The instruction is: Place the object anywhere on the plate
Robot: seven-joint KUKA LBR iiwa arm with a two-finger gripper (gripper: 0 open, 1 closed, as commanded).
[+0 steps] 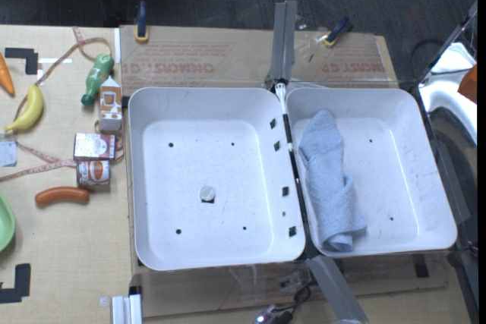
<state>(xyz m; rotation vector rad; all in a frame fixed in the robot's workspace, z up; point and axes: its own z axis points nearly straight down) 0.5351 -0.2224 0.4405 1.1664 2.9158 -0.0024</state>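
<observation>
The blue towel [331, 180] looks soft, light and floppy; pinch its bunched-up middle. I cannot tell the pincer's state.

The cardboard [228, 57] bears mirrored red print, possibly "CHEMCRST".

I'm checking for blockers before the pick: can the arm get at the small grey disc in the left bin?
Probably yes. The disc lies alone on the left bin's floor, with the towel apart in the right bin.
</observation>
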